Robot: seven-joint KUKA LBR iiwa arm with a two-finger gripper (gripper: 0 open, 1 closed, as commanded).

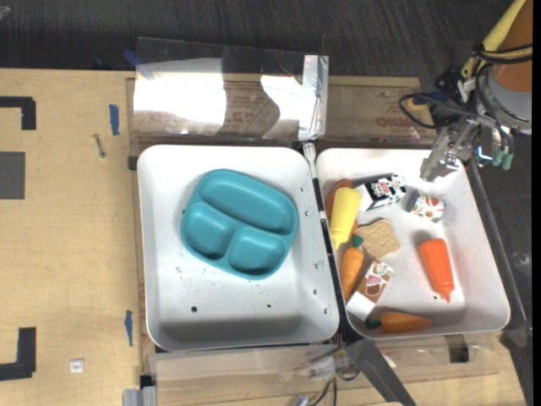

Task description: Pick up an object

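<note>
Gripper (441, 166) of the single arm hangs over the far right corner of the right bin (490, 299), its metal fingers angled down and to the left; whether they are apart or together cannot be told at this size, and nothing shows between them. Nearest candidate for the pick is the small red-and-white object (428, 206), lying just near-left of the fingertips on the bin floor; it is roundish, with no clear long axis. Next out is the orange bottle (438, 266), nearer the viewer, almost straight below the gripper in the view, long axis running far to near with the narrow cap end pointing near and slightly right. Yellow bottle (344, 213) lies by the left wall of the same bin, upright in the view, well apart from the gripper. Left bin (161, 294) holds a teal divided tray (240, 222), farther still. A short descent toward near-left would probably reach the closest item.
</note>
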